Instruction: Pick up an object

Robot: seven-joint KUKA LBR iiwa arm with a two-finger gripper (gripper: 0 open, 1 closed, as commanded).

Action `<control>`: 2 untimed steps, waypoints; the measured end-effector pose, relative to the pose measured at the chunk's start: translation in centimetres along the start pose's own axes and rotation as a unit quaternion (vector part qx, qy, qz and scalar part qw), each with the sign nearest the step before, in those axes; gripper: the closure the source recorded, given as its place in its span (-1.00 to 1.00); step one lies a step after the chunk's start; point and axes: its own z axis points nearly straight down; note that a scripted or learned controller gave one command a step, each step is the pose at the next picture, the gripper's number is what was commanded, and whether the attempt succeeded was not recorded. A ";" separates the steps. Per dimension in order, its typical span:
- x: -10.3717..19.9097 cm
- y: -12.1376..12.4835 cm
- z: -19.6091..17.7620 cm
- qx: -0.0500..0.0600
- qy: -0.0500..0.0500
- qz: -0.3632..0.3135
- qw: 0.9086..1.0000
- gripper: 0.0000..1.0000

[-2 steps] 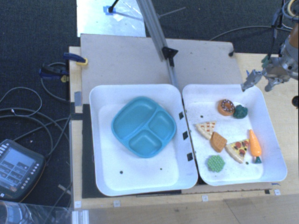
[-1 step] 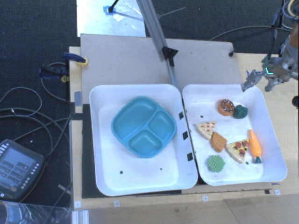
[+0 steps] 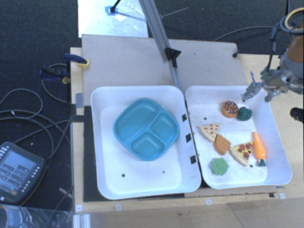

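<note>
Here's the gripper (image 3: 259,93), up at the far right of the right bin (image 3: 275,175), hanging over its back corner. Its two fingers are spread apart, one tip (image 3: 248,95) pointing down toward the bin floor and the other off to its right, and there is nothing between them — an empty hand. Above it, the wrist carries that orange band, and the grey arm (image 3: 295,42) runs off the right edge.

Just below and left of the fingertip sits the toy doughnut (image 3: 230,109), chocolate with sprinkles, and right beside it, touching or nearly so, a dark green broccoli piece (image 3: 244,113). Neither touches the gripper.

Further toward the front of the same bin: a waffle-patterned pizza-shaped wedge (image 3: 210,130), then a brown biscuit-like piece (image 3: 222,144) just beside it, then a pizza slice (image 3: 242,153) with red toppings. An orange carrot (image 3: 259,148) lies along the right side, its green end toward the front. A round, knobbly light green piece (image 3: 219,166) sits nearest the front — what it is, I can't tell.

Over to the left bin (image 3: 102,175): one item, a blue divided plate (image 3: 146,128) with three compartments, turned at an angle, near the middle.

Beyond the bins, a grey metal pole (image 3: 154,20) slants across the bench's back board. Off the bench to the left, a blue and yellow clamp (image 3: 76,60), loose cables (image 3: 28,113) on the dark floor, and a handheld control pendant (image 3: 18,172) at the lower left.
</note>
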 end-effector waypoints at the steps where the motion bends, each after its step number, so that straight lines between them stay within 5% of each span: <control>1: 0.0 0.2 6.3 0.001 0.001 0.000 1.000 -1.00; 2: 0.1 0.4 11.1 -0.002 0.002 0.000 1.000 -1.00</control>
